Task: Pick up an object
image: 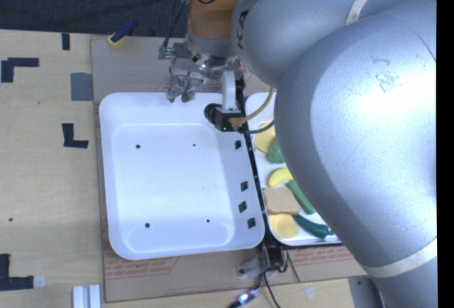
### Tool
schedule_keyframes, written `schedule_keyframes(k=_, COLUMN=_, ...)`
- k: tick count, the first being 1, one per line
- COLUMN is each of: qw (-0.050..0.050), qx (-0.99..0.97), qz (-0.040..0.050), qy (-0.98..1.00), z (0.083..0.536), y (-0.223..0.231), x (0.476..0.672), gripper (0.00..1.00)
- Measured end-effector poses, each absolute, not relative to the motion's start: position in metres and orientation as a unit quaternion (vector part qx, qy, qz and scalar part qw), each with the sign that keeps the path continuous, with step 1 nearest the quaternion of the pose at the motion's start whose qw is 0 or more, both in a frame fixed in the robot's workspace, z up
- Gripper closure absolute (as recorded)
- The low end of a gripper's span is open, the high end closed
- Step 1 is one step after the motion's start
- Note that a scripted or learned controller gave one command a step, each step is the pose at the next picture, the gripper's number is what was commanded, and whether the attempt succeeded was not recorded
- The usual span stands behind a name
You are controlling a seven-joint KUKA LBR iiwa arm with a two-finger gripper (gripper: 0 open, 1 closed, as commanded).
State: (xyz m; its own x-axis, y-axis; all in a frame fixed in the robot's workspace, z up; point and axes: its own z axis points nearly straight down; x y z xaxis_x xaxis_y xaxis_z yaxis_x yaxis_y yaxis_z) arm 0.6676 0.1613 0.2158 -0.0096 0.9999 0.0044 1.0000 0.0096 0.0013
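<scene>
From my station I saw the gripper [182, 90] hanging over the far rim of the left bin [113, 157]. Its fingers stood narrow, almost together, and nothing was between them. The objects for picking lay in the right bin [261, 182], mostly hidden under the big grey arm [355, 122]: yellow pieces [279, 177], a tan slice [281, 201] and a green long thing [305, 214], all crowded near the wall shared by the bins. I judged the arm stretched across this way because its base stood on the right of the worktop [42, 179]. No grasp was made yet.
</scene>
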Motion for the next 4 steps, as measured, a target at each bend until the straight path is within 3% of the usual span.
schedule_keyframes(k=1, qw=0.002, qx=-0.704, qz=0.0015, qy=-0.710, z=0.172, y=0.237, x=0.666, gripper=1.00)
schedule_keyframes(k=2, qw=0.003, qx=-0.707, qz=0.0058, qy=-0.708, z=0.104, y=0.232, x=0.613, gripper=1.00)
schedule_keyframes(k=3, qw=0.001, qx=-0.707, qz=0.0032, qy=-0.707, z=0.084, y=0.232, x=0.597, gripper=1.00)
schedule_keyframes(k=4, qw=0.000, qx=-0.706, qz=-0.0004, qy=-0.708, z=0.084, y=0.233, x=0.645, gripper=1.00)
